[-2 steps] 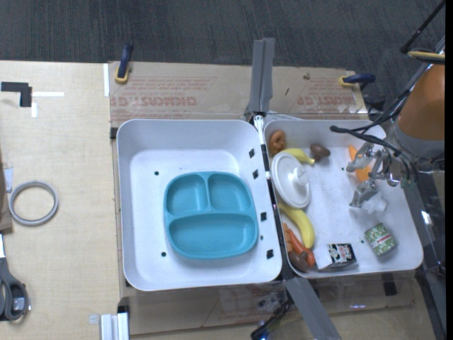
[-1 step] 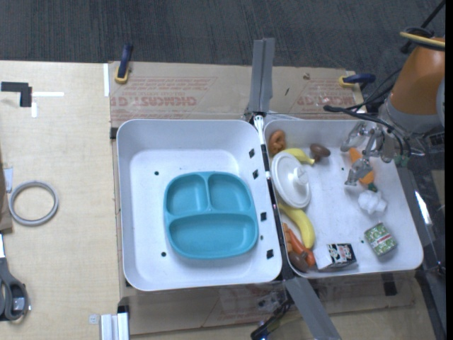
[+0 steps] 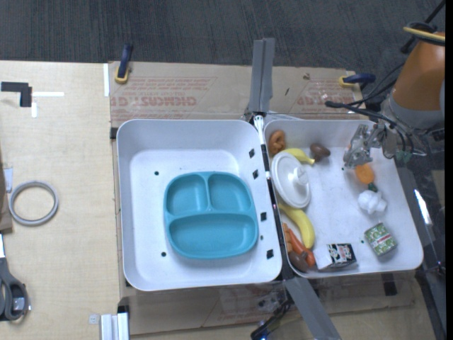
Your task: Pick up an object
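Observation:
My gripper (image 3: 356, 153) hangs over the far right part of the right bin (image 3: 407, 261), just above and left of a small orange item (image 3: 364, 173). Nothing shows between its fingers. Below the orange item lie a white lumpy item (image 3: 371, 202) and a green can (image 3: 380, 239). A white round lid (image 3: 292, 179) sits at the bin's left side with a yellow banana (image 3: 304, 225) below it and another yellow piece (image 3: 299, 154) above it. A small brown item (image 3: 320, 150) lies to the gripper's left.
A blue divided plate (image 3: 210, 214) lies in the left bin (image 3: 134, 154). A black-and-white carton (image 3: 341, 255), a carrot (image 3: 294, 241) and a brown pastry (image 3: 277, 141) also lie in the right bin. Cables run beside the arm (image 3: 417, 76) at the right.

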### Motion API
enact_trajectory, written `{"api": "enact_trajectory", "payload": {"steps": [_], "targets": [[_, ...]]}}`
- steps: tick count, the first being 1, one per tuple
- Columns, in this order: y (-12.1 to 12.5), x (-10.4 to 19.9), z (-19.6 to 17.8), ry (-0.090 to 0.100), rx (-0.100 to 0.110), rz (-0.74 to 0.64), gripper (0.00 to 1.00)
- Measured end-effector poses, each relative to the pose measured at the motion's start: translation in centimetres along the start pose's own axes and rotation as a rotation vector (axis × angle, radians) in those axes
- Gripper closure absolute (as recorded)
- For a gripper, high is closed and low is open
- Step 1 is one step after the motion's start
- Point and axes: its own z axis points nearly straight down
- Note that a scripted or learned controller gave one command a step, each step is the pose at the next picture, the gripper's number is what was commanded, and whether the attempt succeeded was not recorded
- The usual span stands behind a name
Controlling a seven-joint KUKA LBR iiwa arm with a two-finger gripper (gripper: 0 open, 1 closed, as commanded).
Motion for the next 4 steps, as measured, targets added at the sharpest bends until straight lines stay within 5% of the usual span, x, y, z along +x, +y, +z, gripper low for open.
{"api": "enact_trajectory", "payload": {"steps": [1,2,3,4], "targets": [[2.5,13.5,1.2,0.013,-0.003,-0.065,1.0],[-1.1,6.7,1.2,0.009,-0.001,0.173,1.0],[-1.1,6.7,1.2,0.01,-0.001,0.173,0.0],[-0.3,1.4,1.2,0.009,-0.001,0.221,0.0]]}}
